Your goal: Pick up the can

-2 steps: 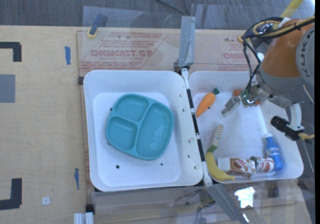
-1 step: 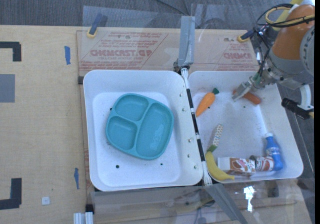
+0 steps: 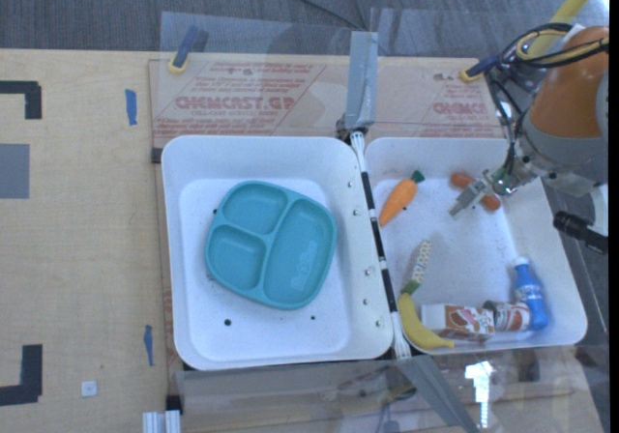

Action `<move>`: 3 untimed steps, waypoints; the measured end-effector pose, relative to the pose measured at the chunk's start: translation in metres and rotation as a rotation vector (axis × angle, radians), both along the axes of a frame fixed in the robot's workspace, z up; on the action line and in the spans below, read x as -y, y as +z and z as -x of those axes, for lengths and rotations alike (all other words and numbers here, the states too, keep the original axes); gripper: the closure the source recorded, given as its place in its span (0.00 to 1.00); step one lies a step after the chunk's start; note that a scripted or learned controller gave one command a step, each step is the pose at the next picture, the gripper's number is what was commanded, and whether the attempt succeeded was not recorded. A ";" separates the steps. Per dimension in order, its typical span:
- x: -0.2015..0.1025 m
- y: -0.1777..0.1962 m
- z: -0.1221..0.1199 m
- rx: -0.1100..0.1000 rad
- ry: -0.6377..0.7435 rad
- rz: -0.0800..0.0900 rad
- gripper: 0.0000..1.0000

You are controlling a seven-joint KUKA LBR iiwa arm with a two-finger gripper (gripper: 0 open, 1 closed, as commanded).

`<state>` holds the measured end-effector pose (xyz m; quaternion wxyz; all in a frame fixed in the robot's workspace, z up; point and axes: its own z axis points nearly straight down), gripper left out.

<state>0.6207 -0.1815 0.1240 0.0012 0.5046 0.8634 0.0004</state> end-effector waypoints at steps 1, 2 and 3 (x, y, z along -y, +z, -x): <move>-0.002 -0.035 0.077 0.007 -0.102 0.000 0.00; 0.008 -0.016 0.101 -0.002 -0.071 -0.001 0.00; 0.010 -0.005 0.101 0.003 -0.076 0.000 1.00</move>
